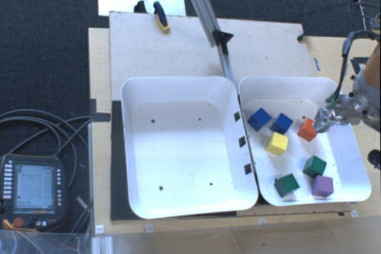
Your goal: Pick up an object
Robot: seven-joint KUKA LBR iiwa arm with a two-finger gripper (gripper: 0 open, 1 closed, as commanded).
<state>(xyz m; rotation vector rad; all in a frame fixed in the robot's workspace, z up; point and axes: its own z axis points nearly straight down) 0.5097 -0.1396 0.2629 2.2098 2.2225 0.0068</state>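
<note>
The right white bin (286, 85) holds several coloured blocks. Two blue blocks (259, 119) (281, 123) lie near its middle, with a yellow block (277, 143) just below them. An orange block (307, 129) sits tilted toward the right side. Two green blocks (314, 166) (286, 184) and a purple block (322, 185) lie along the front. My gripper (325, 120) reaches in over the bin's right side and sits right against the orange block's right edge. Whether it touches the block is unclear.
The left white bin (134, 128) stands beside the right one. A slanted metal pole (202, 3) runs from the top down to the gap between the bins. A teach pendant (33, 190) with cables lies at the lower left. A small clamp (161, 16) rests on the back board.
</note>
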